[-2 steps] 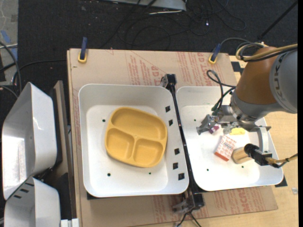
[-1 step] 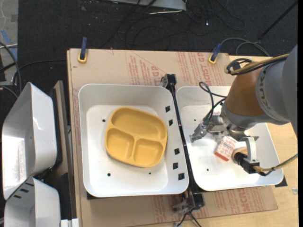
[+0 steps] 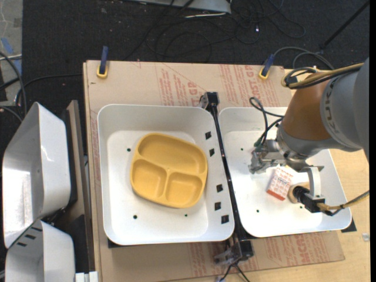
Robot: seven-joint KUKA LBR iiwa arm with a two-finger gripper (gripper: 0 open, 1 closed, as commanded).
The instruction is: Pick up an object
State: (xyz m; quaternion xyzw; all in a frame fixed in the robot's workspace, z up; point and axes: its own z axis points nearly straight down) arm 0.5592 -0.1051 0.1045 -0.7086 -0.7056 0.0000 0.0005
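Observation:
A yellow divided plate (image 3: 168, 170) with three compartments lies in the middle of the left bin (image 3: 114, 157). In the right bin (image 3: 247, 216), a small red and white packet (image 3: 279, 184) lies flat just right of centre. My gripper (image 3: 259, 159) hangs low over the right bin's floor, just left of and slightly above the packet. The wrist above it hides the finger ends, and nothing shows between them.
The two white bins share a dark divider (image 3: 222, 163) with clips along it. They rest on a cardboard sheet (image 3: 176, 81) held by blue and yellow clamps at the back. White containers (image 3: 35, 163) stand off the bench at the left.

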